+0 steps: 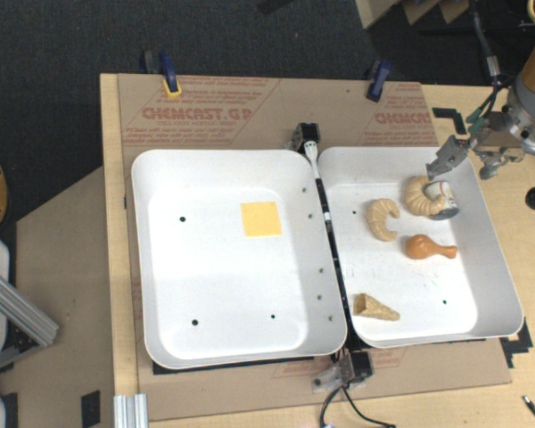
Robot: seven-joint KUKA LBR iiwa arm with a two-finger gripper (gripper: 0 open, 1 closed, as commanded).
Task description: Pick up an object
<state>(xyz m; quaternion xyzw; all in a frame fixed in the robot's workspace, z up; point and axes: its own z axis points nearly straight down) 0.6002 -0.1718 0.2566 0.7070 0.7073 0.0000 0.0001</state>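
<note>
The right bin (495,266) holds several toy foods. A curled, ribbed tan piece (427,198) with a grey tip lies at the back. A pale croissant (382,218) sits to its left, an orange-brown drumstick (428,248) lies further forward, and a tan wedge (374,308) rests near the front rim. A flat yellow square (261,219) lies in the left bin (147,239). My gripper (468,162) hangs over the right bin's far right corner, just above and right of the curled piece. Its fingers stand apart with nothing between them, so it is open.
The bins meet at a black hinge strip (325,230) down the middle. Two blue clamps (169,71) (378,78) hold the brown board at the back. The arm's wrist and cables (526,114) come in from the upper right.
</note>
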